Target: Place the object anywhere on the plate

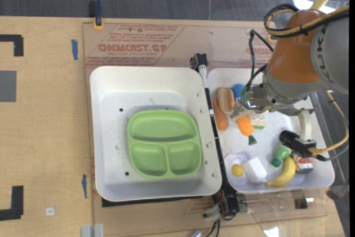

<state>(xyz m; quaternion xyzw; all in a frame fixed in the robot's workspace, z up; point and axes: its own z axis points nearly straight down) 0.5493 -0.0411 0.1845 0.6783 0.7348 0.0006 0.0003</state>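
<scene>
Gripper (250, 101), grip state unclear, just above carrot (245, 125); green plate (164, 143) well left.

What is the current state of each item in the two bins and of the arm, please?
Green divided plate: lying flat in the left bin, nothing on it.
Toy carrot: lying in the right bin.
Banana: lying by the front wall.
Gripper: low over the right bin.

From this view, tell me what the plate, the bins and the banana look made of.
Plate: likely matte moulded plastic, an even green with soft rounded compartments. Left bin and right bin: probably thin white plastic, smooth with a slight sheen. Banana: seemingly a plastic toy, uniform glossy yellow.
</scene>
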